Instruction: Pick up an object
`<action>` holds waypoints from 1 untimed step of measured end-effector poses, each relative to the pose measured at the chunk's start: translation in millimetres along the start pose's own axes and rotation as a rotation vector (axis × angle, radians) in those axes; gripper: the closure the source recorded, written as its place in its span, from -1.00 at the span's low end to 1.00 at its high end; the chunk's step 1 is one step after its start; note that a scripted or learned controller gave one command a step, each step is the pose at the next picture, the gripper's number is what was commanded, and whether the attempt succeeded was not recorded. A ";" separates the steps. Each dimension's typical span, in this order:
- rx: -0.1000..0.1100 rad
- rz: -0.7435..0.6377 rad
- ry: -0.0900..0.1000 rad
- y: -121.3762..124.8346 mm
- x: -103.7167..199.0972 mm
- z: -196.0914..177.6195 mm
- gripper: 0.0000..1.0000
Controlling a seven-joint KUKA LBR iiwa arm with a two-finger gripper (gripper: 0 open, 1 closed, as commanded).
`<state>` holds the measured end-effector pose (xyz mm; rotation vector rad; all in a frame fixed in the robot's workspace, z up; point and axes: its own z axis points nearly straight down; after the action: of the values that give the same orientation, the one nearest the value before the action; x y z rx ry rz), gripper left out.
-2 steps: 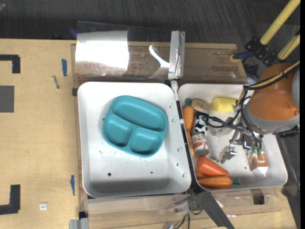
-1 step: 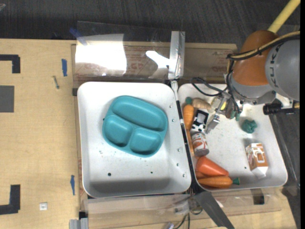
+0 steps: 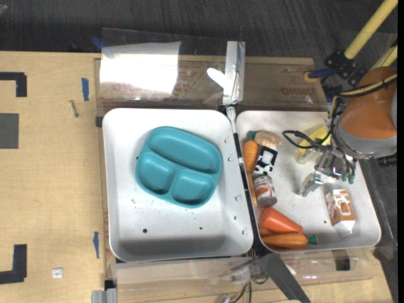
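The small orange-and-white carton (image 3: 340, 208) lies at the right bin's (image 3: 366, 235) right side, just below the gripper (image 3: 315, 180); its fingers look spread, pinching nothing, so approach remains – next, lower over it

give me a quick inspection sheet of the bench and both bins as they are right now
surface: tan bench bearing two white bins, left bin and right bin, side by side
job's things: in the right bin, carrots, a smaller carrot, a small bottle, a carton
clutter: teal divided tray in the left bin
grippers: gripper low over the right bin, beside the carton; nothing seen between its fingers
cables: black cable looping by the wrist
surroundings: clear plastic sheet behind the bins; yellow pole top right
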<state>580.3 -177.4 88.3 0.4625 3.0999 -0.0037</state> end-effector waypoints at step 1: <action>0.001 0.068 0.000 -68.6 56.2 -0.2 -1.00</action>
<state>506.6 -226.6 88.2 0.5675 3.0824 -0.0051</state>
